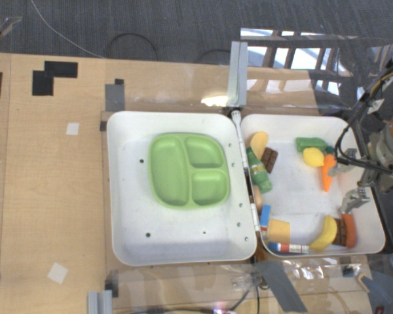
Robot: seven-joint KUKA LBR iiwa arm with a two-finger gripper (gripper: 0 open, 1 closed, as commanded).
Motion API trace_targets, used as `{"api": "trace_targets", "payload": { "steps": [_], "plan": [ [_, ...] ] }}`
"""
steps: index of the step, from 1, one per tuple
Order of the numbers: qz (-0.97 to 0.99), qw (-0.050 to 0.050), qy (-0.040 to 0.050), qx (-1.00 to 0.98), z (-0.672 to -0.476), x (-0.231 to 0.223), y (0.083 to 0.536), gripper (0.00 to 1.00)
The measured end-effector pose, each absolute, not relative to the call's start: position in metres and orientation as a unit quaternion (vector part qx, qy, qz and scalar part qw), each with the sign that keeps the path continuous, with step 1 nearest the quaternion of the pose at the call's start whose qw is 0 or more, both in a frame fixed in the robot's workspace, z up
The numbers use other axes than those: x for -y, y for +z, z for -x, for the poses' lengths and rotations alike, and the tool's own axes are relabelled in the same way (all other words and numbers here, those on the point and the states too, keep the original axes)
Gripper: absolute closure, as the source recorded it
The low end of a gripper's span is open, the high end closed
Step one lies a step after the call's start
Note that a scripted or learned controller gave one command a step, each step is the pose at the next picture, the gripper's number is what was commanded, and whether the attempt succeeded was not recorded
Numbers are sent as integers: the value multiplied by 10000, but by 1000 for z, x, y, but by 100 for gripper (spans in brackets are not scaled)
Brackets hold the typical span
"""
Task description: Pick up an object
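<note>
Two white bins sit side by side on the wooden worktop [46, 195]. The left bin [131, 234] has a green plate [188, 170] in it. The plate has three parts, one big and two small.

The right bin [295, 201] is full of toy things. A yellow lemon [312, 156] lies near the far side of the right bin, with a green toy [311, 144] touching it just behind. An orange carrot [327, 172] lies just beside the lemon, toward the arm. Along the wall next to the left bin there is a yellow toy [259, 140], a brown block [269, 159], and a green bottle [257, 173]. A small blue thing [264, 215] lies below those. Near the front wall of the right bin there is an orange cup [279, 230], a marker pen [290, 246], a yellow banana [325, 234], and a brown and orange toy [346, 230] touching the banana.

The arm [386, 146] comes in over the right edge of the right bin. The gripper [355, 198] hangs just above the banana and the brown and orange toy, near the bin's right wall. It is too small and dim to tell how wide it is. Nothing can be seen in it.
</note>
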State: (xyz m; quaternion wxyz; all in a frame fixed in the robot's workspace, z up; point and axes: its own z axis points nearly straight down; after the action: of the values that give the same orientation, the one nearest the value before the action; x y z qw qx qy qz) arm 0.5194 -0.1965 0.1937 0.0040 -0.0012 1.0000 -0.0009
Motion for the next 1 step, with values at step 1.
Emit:
{"api": "trace_targets", "payload": {
  "steps": [1],
  "plan": [
    [50,97,-32,-9999,-507,208,107,0]
  ]
}}
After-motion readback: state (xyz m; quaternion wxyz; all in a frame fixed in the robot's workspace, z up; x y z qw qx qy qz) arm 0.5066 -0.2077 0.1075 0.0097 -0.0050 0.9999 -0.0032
